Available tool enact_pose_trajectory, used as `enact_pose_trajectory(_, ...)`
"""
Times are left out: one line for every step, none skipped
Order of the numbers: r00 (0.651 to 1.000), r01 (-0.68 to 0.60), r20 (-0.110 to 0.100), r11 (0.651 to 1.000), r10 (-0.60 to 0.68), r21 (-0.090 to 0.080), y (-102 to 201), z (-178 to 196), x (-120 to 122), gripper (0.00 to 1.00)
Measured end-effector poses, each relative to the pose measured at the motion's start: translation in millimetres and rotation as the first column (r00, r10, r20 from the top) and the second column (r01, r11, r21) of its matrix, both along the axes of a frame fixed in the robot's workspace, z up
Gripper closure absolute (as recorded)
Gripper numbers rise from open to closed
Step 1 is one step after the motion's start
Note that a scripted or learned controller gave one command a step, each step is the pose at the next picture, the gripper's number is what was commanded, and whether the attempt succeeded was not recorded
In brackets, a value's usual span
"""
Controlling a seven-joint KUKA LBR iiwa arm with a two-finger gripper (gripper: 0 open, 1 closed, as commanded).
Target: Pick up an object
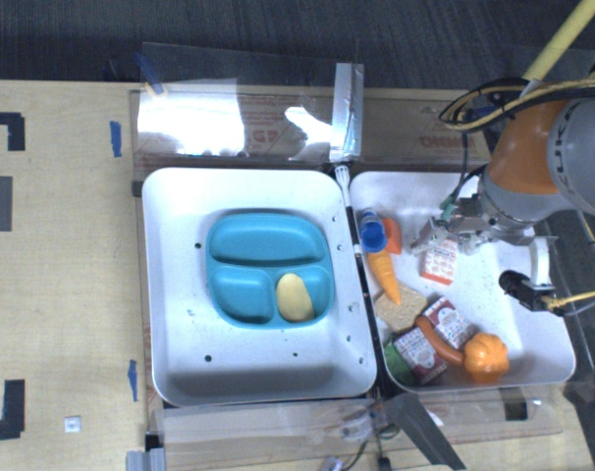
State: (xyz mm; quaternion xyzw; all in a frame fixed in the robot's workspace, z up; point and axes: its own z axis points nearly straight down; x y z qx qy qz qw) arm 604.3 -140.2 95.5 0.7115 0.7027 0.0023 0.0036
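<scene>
I've got the gripper [453, 232] at the right bin's [558, 361] 12 o'clock, reaching. Jaw state: can't tell. Next, I'd drop onto the red-white packet [439, 264].

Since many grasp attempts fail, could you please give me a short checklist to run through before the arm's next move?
1. Tool over the right bin: ok.
2. Object held between fingers: cannot tell.
3. Pickable objects present: carrot, orange fruit, small packet: ok.
4. Objects well separated: not ok; several crowd together at the bin's front left.
5. Left bin holds the blue tray with a yellow item, apart from the tool: ok.
</scene>
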Motion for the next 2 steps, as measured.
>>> enact_pose_trajectory(1.0, 0.002, 0.002, 1.0, -0.002, 0.0, -0.9, 8.5, 1.0, 1.0)
enact_pose_trajectory(1.0, 0.006, 0.001, 1.0, -0.006, 0.003, 60.5, 92.8, 49.0, 1.0)
